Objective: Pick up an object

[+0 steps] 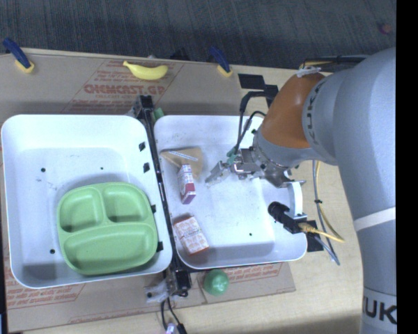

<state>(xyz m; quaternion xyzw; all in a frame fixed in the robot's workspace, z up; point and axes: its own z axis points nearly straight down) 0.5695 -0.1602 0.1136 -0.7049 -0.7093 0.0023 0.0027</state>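
Fingers (219, 172) stood slightly apart and empty above the right white bin (265, 252), near the small red-and-white carton (187, 184); a square, centred descent seemed advisable.

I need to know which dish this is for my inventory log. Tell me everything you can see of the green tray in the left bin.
The green tray is a pale green divided plate, plastic by its look, with rounded corners and a raised rim. It has three compartments: two smaller ones along the far side and one wide one on the near side. All three look bare. It lies flat and right way up on the floor of the left bin, toward the near right corner, its right edge close to that bin's wall.
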